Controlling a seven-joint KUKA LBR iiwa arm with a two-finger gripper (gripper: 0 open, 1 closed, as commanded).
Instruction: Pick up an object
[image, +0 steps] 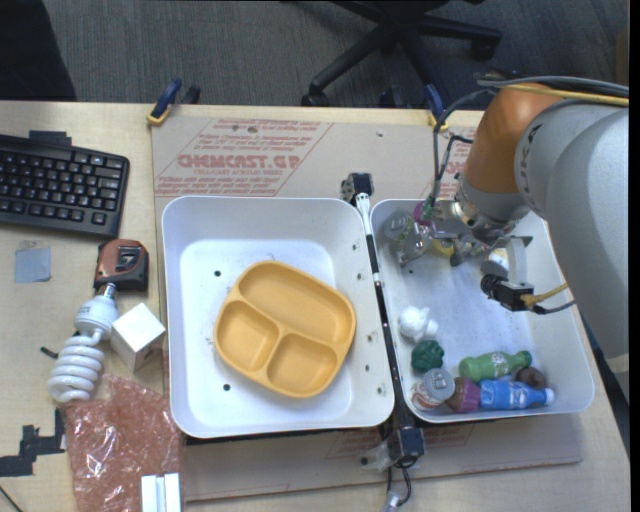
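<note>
In the right bin (560, 300), the gripper (418, 238) hung low at the far end, its grip impossible to judge, well apart from the unlifted bottles (500, 380) near the front.

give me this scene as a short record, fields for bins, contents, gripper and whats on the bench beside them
left bin: yellow divided tray, lying flat
right bin: white lump, green lump, green bottle, blue bottle, small items clustered along the near wall
gripper: over the far left corner of the right bin, nothing seen between its fingers
bench, left of bins: keyboard, tape measure, spiral bulb, white cube
</note>
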